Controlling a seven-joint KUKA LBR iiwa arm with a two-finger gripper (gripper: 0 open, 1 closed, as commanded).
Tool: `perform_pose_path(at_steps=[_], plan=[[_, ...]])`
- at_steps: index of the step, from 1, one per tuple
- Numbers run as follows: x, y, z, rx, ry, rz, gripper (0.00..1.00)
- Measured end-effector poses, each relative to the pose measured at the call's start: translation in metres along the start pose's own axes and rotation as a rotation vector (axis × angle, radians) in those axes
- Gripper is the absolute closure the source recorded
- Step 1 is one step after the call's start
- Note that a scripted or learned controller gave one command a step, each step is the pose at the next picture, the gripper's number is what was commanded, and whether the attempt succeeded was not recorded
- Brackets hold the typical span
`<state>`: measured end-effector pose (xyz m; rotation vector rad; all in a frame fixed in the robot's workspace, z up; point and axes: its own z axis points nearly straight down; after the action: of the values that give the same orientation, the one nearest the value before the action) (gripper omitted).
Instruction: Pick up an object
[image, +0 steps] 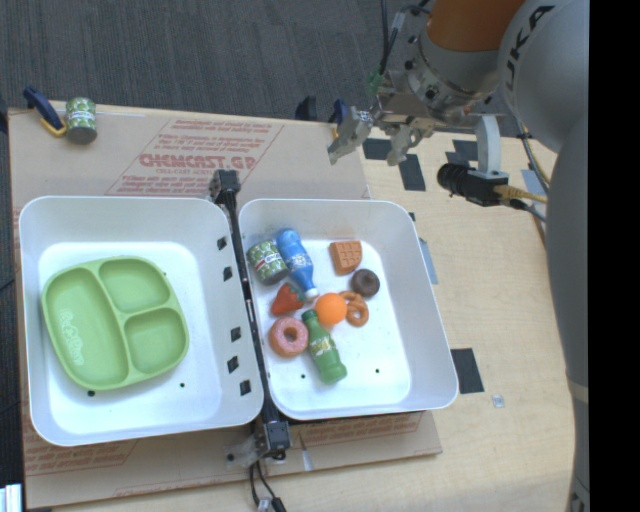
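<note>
My gripper (372, 140) hangs high above the far edge of the right bin (425, 330), its two fingers spread open with nothing between them. Below it in that bin lie a blue bottle (295, 260), a green can (266, 260), a waffle-like orange square (346, 256), a chocolate donut (365, 283), an orange ball (329, 307), a small orange ring (356, 313), a red wedge (288, 298), a pink donut (289, 337) and a green bottle (323, 350). They crowd the bin's left and middle.
The left bin (120, 410) holds a green divided plate (113, 320). A clip (224, 184) sits where the bins meet at the back. A small green can and blue tool (70, 115) rest on the cardboard's far left corner.
</note>
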<state>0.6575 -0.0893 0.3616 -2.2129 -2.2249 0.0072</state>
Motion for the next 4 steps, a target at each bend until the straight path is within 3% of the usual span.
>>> perform_pose_path(at_steps=[2, 3, 4], plan=[[-0.041, 0.0, 0.005, -0.001, 0.0, 0.001, 0.0], [-0.062, -0.001, 0.026, 0.004, 0.0, 0.0, 0.0], [-0.102, -0.001, -0.006, 0.0, 0.001, 0.001, 0.0]])
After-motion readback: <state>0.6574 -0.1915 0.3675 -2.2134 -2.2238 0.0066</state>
